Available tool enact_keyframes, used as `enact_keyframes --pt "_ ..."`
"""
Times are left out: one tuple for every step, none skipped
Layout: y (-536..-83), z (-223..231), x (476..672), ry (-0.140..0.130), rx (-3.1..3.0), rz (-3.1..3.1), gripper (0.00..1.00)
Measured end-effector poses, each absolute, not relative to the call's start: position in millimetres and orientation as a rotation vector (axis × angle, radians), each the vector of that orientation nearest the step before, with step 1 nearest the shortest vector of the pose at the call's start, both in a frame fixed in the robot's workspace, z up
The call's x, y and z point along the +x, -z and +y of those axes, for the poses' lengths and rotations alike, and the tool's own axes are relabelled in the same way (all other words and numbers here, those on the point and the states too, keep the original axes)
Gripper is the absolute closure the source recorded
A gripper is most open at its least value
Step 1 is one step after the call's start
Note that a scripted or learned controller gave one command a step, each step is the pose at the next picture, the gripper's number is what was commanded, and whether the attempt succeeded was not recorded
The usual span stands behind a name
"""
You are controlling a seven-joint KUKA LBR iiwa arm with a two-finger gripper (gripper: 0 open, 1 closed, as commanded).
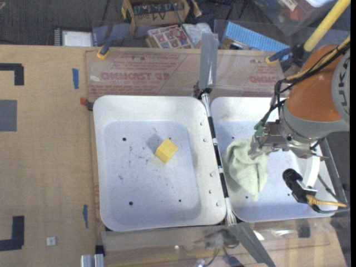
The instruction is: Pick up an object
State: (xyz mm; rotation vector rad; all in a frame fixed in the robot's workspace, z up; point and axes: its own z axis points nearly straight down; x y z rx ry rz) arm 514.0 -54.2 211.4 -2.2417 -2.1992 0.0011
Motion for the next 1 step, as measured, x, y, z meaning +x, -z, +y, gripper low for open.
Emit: enact_keyframes --pt "-204.2 -36.7 552.8 0.000 -2.296 -2.146 1.00"
